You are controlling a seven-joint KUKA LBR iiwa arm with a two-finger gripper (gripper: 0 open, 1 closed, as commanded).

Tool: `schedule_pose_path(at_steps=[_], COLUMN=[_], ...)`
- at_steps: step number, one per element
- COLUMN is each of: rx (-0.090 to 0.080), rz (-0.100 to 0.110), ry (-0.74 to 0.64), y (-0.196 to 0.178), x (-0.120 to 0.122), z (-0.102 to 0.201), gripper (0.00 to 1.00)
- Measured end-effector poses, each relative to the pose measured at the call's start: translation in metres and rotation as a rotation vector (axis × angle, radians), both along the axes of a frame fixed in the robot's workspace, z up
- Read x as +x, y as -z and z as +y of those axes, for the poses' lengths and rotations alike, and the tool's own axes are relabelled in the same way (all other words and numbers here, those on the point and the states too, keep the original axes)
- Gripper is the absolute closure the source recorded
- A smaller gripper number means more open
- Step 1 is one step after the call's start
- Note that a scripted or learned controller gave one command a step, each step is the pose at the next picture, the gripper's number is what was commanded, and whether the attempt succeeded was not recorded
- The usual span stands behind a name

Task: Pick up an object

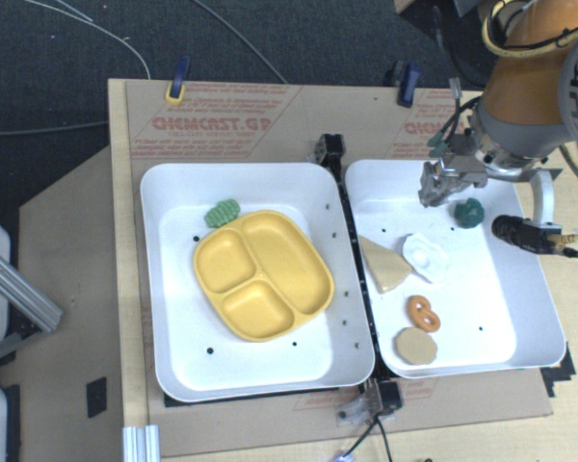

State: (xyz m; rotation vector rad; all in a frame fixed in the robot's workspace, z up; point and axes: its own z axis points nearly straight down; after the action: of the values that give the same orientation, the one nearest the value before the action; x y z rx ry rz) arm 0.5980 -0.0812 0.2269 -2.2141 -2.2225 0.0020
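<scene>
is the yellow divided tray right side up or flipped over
Right side up: the yellow tray in the left bin shows its three open compartments facing up.

The arm (539, 56) is cut off by the edge at 2 o'clock. The gripper (441, 189) is too small to read. The tray (262, 274) hides part of the green piece (222, 213).

Dark carpet (67, 65) (cables (96, 22)), cardboard-topped bench (125, 258).
</scene>
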Motion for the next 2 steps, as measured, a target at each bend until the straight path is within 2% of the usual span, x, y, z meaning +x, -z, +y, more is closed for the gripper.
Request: schedule_pose_path(at_steps=[1, 2], rx=[0.000, 0.000], rz=[0.001, -0.001], ry=[-0.001, -0.001], y=[0.011, 0.001], x=[-0.027, -0.042], z=[0.049, 0.093], gripper=[1.00, 1.00])
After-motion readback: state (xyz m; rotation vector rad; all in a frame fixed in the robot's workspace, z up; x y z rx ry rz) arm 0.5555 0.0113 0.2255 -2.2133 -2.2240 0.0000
